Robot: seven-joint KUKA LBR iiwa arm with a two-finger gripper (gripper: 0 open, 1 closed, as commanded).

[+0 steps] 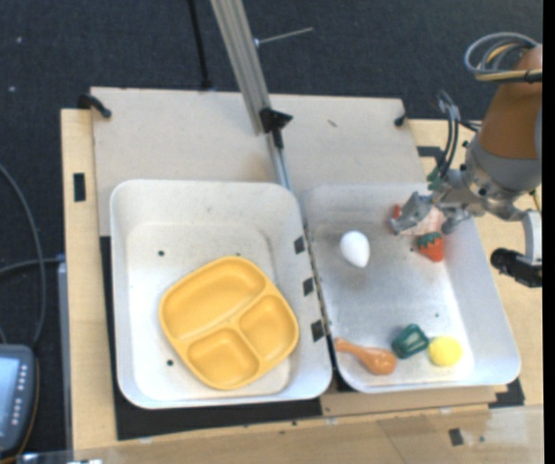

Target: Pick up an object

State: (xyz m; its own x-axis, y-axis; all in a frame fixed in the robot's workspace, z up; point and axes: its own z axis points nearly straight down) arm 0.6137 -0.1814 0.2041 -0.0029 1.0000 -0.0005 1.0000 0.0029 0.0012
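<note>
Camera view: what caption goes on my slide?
Robot gripper over right bin near a white egg; yellow tray in left bin.

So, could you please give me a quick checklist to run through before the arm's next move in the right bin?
1. Gripper over the right bin: ok, at its far end.
2. Object under the gripper: ok, a red-orange item lies right at it.
3. Item between the fingers: cannot tell.
4. White egg apart from the gripper: ok, lying alone.
5. Near-end items, orange spoon-like piece, green piece, yellow ball, away from the arm: ok.
6. Yellow divided tray in the left bin: ok.
</note>
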